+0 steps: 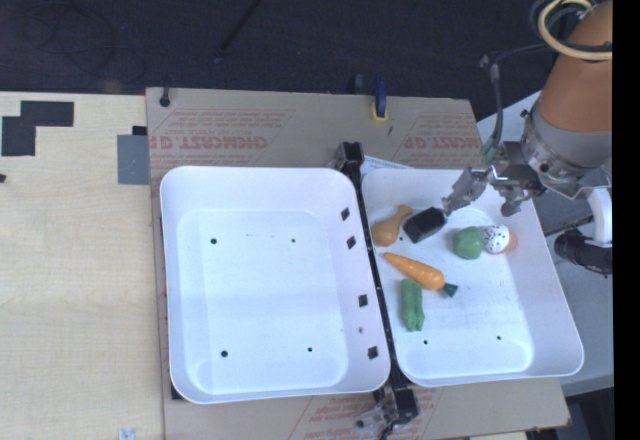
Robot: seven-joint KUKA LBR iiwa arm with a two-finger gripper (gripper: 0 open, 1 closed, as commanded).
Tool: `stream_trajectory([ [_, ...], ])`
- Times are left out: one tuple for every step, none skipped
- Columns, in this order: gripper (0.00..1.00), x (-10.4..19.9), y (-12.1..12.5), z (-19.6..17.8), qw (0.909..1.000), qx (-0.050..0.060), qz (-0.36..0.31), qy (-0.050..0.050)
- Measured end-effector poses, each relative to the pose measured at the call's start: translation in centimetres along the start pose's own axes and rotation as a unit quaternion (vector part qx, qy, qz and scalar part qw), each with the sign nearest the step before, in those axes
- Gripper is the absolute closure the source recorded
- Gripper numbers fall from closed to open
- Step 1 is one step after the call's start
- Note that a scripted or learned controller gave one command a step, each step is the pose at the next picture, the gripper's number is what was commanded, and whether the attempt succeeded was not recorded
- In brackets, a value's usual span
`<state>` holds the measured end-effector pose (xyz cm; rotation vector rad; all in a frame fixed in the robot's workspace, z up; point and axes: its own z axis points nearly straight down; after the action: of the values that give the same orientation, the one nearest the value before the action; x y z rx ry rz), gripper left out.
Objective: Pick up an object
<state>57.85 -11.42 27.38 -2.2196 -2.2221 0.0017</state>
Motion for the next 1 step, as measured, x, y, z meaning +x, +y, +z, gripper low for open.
stream_trajectory([
  [0.00, 5.02, -5.97, 9.24, 1.0000, 0.008, -0.001, 0.003],
])
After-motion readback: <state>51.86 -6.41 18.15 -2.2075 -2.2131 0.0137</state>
